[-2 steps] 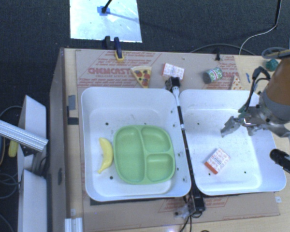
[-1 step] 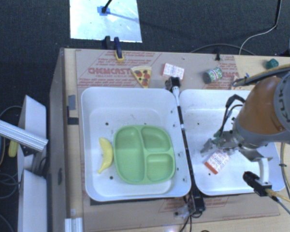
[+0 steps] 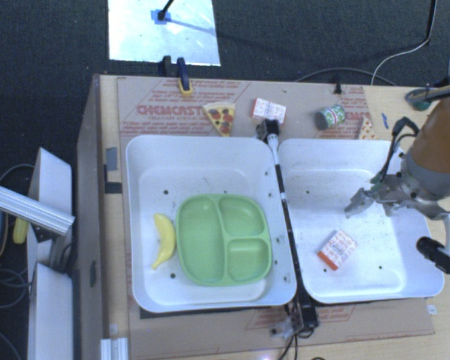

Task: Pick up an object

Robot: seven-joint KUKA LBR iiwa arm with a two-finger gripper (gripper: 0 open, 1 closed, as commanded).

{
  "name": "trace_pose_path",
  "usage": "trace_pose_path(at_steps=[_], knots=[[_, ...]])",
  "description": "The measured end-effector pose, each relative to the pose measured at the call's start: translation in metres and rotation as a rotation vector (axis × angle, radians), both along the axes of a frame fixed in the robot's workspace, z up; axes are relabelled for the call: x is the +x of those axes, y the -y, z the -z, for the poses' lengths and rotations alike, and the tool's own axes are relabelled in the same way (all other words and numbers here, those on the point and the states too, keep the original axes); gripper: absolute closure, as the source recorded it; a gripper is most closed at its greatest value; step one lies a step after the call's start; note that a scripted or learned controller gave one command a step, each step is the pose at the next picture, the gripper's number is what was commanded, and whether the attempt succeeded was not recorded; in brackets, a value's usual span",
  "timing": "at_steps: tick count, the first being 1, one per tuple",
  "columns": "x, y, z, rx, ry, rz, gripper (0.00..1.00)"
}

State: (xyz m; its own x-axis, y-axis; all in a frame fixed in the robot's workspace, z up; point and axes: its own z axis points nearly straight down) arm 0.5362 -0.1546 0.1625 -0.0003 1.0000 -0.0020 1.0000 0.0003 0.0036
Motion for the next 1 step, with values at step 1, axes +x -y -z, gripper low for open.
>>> trace_pose_path(at_steps=[1], knots=[[-0.0263, -0.0510, 0.0784, 0.002, -0.002, -0.002, 0.00]])
